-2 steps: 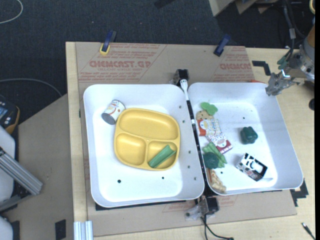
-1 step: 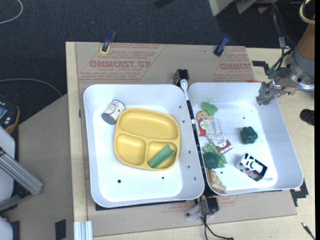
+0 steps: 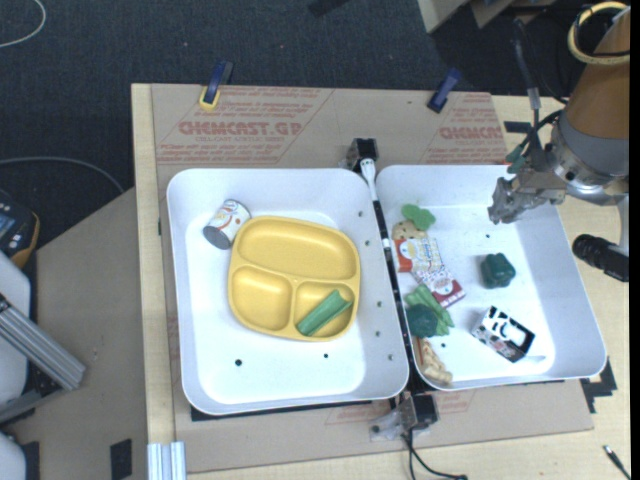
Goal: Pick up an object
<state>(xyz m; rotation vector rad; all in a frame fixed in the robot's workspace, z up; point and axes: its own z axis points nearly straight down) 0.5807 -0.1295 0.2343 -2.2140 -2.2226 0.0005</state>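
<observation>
the gripper (image 3: 510, 206) hangs over the right bin (image 3: 560, 268) near its far edge; whether its jaws stand wide or narrow cannot be told. the nearest thing, a dark green lump (image 3: 497, 269) (probably soft and light), lies mid-bin toward the right wall, best pinched across its middle.

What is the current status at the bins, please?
Gripper above right bin, nothing between it. Dark green object nearest, untouched. Yellow tray in left bin.
</observation>
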